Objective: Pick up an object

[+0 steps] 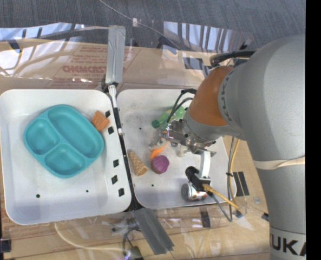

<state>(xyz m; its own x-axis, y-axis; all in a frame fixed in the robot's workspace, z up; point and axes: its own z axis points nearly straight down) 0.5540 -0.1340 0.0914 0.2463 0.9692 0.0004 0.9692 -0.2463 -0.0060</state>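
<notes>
camera view looks down at a slant on the counter (pixel 52 64) w/ two shallow white bins side by side. my arm (pixel 268 102) comes in from the right, orange band above the wrist, and hangs over the right bin (pixel 149 195). my fingers (pixel 170 136) are low over the middle of that bin, pointing toward the divider btw the bins. can't tell if they're released or clenched, since the wrist hardware covers too much from this angle. closest thing to me is a small orange piece (pixel 161 144), just beside the tips on the bin floor. whether it's actually btw them, i can't tell. a green object (pixel 163 118) lies just above it in the picture, partly under my wrist. a purple lump (pixel 160 164) sits near the orange piece on the side toward the front edge, apart from it. a tan cone (pixel 138 163) lies tilted near the divider, just left of the purple lump and not touching it. the left bin (pixel 8 145) has a teal divided plate (pixel 64 140) lying flat at an angle, three compartments, nothing in them afaict. an orange-brown chunk (pixel 100 121) rests at the plate's upper right edge, close to the divider, looks to be touching the rim.
</notes>
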